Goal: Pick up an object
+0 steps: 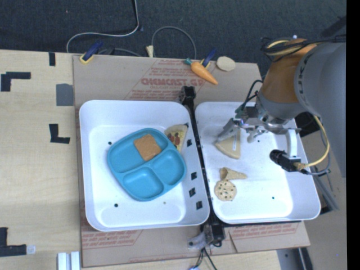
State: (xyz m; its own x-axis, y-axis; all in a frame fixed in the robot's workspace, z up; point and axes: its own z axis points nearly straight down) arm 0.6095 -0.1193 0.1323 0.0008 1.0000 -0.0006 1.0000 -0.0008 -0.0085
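My gripper [233, 133] hangs low in the right bin [270, 207], at the upper edge of a pale yellow cheese wedge [229, 148] that lies on the bin floor. It touches or nearly touches the wedge's top. Below the wedge lie a smaller tan wedge [232, 174] and a round chocolate-chip cookie [225, 190]. The left bin [95, 207] holds a blue divided plate [147, 170] with a brown square cracker [148, 147] on it. A pizza-slice piece [177, 135] leans by the plate's upper right.
The grey arm with its orange band [284, 77] comes in from the upper right over the right bin's far corner. A black cable [289, 161] loops over that bin's right side. A toy carrot [202, 72] and a beige lump [226, 64] lie on cardboard behind the bins.
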